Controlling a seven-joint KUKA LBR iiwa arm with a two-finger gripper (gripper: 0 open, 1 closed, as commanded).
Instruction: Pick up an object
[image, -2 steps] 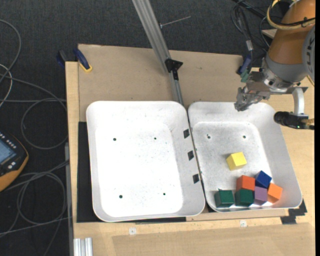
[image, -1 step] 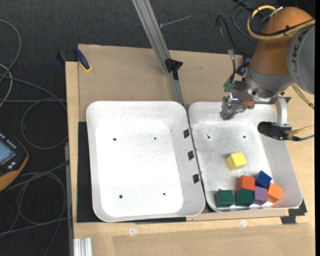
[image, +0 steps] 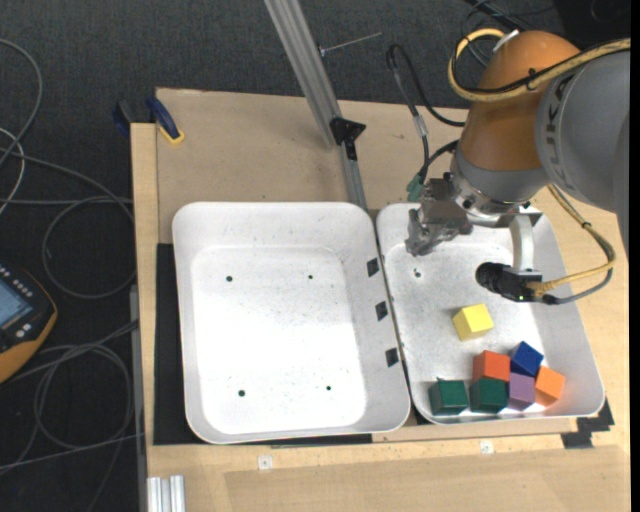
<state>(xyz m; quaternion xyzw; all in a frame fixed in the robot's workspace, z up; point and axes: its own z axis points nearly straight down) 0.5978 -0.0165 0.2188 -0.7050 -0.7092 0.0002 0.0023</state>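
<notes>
My gripper (image: 420, 240) hangs over the far left corner of the right bin (image: 570, 330), under the grey arm with its orange band. A yellow cube (image: 473, 320) lies alone in the middle of that bin, below and to the right of the gripper and apart from it. Along the near edge sits a cluster of cubes: two green ones (image: 450, 396), a red-orange one (image: 491, 365), a blue one (image: 527, 357), a purple one (image: 522, 388) and an orange one (image: 549, 383).
The left bin (image: 190, 300) stands beside the right one, joined by black clips (image: 380, 310). A slanted metal pole (image: 320, 90) rises behind the bins. Cables run from the wrist over the right bin's far side.
</notes>
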